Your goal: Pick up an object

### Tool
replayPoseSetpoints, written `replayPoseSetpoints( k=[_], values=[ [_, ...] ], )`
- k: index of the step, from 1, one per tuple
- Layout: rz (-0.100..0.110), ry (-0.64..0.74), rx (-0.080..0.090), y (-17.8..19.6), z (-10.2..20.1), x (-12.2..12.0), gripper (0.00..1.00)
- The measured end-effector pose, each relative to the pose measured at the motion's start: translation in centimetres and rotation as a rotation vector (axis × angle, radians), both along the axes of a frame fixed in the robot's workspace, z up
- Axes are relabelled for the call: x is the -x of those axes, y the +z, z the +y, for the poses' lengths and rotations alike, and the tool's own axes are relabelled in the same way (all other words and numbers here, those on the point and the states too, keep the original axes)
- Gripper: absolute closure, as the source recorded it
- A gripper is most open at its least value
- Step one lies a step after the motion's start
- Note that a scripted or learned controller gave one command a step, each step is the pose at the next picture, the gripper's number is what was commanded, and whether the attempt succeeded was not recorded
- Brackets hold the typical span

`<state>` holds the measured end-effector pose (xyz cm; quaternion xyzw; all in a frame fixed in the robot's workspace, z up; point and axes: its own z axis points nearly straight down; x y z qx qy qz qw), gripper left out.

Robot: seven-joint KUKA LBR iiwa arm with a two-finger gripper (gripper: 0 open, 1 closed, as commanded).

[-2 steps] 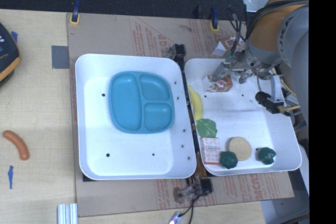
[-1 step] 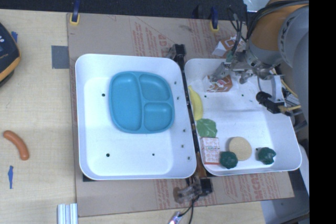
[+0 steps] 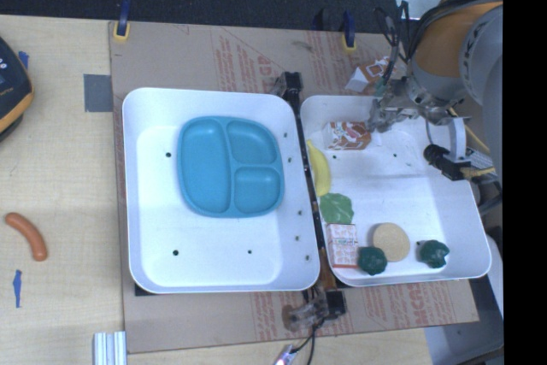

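Plastic, smooth and moulded, makes the blue three-compartment tray [image 3: 231,166] lying in the left bin [image 3: 145,184], while the right bin [image 3: 427,184] holds a crinkled red-and-white packet [image 3: 349,135] at eleven o'clock. The gripper [image 3: 381,117] hangs just beside that packet; whether it grips I cannot tell. Toward six o'clock lie a flat tan disc [image 3: 392,240], a knobbly dark green lump [image 3: 372,260] and a leafy green piece [image 3: 336,208].

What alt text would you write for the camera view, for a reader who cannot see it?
A grey robot arm reaches from the right, its gripper low beside a red-and-white packet in the right bin, which also holds small toy foods. The left bin holds a blue divided plate.
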<state>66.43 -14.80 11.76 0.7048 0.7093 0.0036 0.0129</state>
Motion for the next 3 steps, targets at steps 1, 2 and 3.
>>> replayPoseSetpoints(
  k=[1, 2, 3],
  values=[
    [0.001, 0.001, 0.0, -0.1, 0.0, 0.0, 0.0],
    [0.027, -0.002, -0.011, -2.6, -1.9, 3.5, 0.0],
    [0.013, -0.01, 0.006, -2.1, 1.1, 2.3, 0.0]
  ],
)
